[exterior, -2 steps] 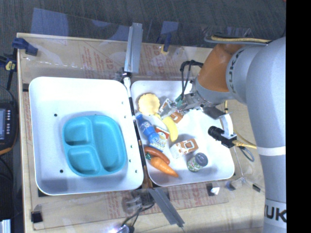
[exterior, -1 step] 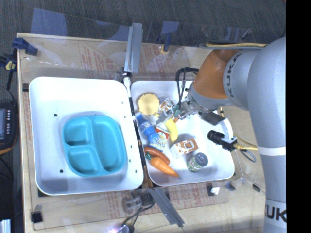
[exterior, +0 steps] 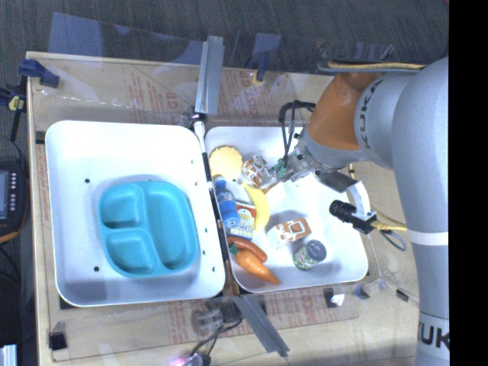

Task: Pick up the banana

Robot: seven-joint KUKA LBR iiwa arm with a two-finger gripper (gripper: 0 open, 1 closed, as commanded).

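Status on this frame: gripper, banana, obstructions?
Gripper low in right bin, by banana's top end. Banana lying flat. Blue bottle, juice carton crowd it.

The hand (exterior: 268, 175) is too small and cluttered to read, and the banana (exterior: 259, 207) lies partly covered.

Bottle (exterior: 224, 199) and carton (exterior: 242, 218) crowd the banana (exterior: 259, 204).

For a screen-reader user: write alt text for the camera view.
A grey robot arm reaches from the right into the right-hand white bin, its gripper low beside a yellow banana among clutter: a carrot, a can, a bottle and small packets. The left bin holds a blue divided tray.
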